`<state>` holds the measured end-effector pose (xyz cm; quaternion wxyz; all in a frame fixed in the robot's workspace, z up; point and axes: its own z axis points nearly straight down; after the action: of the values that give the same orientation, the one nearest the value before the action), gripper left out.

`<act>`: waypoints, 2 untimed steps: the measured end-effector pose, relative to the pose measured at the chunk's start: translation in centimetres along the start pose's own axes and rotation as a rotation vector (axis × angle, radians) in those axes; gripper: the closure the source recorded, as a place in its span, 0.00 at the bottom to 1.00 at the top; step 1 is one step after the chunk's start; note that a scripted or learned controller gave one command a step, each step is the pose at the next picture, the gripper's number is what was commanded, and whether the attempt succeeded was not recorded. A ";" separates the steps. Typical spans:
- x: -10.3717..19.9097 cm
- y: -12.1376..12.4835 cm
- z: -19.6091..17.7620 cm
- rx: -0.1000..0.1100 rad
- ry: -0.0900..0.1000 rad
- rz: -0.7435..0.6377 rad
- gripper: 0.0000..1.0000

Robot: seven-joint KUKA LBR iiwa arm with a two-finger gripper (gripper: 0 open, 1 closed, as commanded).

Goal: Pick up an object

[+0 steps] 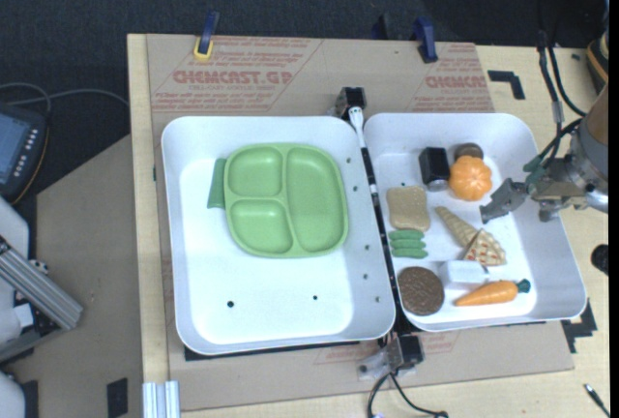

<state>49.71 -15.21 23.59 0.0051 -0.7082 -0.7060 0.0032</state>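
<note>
Orange [470, 179]: light, rigid, smooth and round, best pinched across its middle; gripper [505, 201] nearby, opening indiscernible.

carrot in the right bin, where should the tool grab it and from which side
Grip the carrot across its thick orange middle, coming straight down from above. It lies flat near the right bin's front wall, long axis left to right, green stem end to the right, so the fingers should close front to back. The cookie sits apart on its left.
</note>
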 end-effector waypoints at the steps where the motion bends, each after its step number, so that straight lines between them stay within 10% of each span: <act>1: 0.0 0.2 -0.5 -0.012 -0.002 -0.003 0.00; 2: 0.8 0.7 5.4 -0.005 0.000 -0.004 0.00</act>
<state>50.36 -14.39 18.17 0.0036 -0.7069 -0.7073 0.0015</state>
